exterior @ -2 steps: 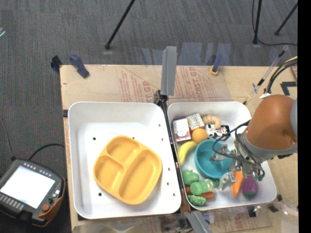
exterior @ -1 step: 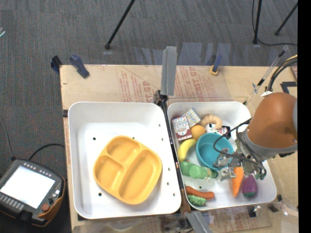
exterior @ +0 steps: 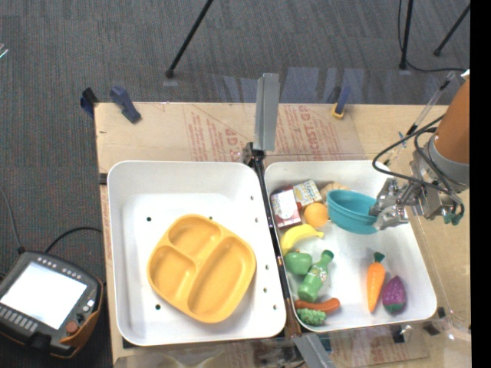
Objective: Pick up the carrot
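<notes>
The arm is cut off by the right edge.

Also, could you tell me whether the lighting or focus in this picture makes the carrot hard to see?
In the camera view, lighting is even and soft, with faint shadows; the carrot is sharp against the right bin, without glare. The gripper looks slightly blurred and cluttered by cables.

Tool low, arm from right

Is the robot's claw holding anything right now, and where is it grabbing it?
It cannot be told: the gripper sits at the teal bowl's right rim, but no clear grip shows. The carrot lies untouched below.
</notes>
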`<state>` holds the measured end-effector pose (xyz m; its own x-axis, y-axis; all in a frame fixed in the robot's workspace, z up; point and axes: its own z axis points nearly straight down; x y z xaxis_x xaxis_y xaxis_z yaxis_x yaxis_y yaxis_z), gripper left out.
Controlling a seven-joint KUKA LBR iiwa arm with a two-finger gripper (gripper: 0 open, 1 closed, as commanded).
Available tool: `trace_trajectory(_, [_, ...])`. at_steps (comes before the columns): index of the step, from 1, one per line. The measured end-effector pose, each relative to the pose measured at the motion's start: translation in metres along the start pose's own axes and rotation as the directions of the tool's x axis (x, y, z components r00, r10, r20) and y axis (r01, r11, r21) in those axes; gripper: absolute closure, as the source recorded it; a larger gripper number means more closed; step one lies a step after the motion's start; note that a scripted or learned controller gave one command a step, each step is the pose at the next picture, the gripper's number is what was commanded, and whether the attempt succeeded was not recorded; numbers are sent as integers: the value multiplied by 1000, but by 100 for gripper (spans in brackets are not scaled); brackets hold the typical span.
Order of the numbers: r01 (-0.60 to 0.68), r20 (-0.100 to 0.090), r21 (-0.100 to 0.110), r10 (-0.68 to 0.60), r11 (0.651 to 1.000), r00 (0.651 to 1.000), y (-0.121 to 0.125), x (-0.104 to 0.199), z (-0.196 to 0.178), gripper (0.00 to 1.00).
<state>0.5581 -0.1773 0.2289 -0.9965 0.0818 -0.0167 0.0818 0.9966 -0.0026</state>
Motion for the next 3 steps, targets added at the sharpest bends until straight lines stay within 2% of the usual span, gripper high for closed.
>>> trace_trajectory(1, [-34, -17, -2, 34, 999, 999, -44, 79, -13, 100])
trace_trajectory(2, [272, -11, -7, -272, 962, 962, -41, 75, -110, 100])
trace_trajectory(3, [432, -22, -21, -432, 902, 901, -37, 71, 7, 100])
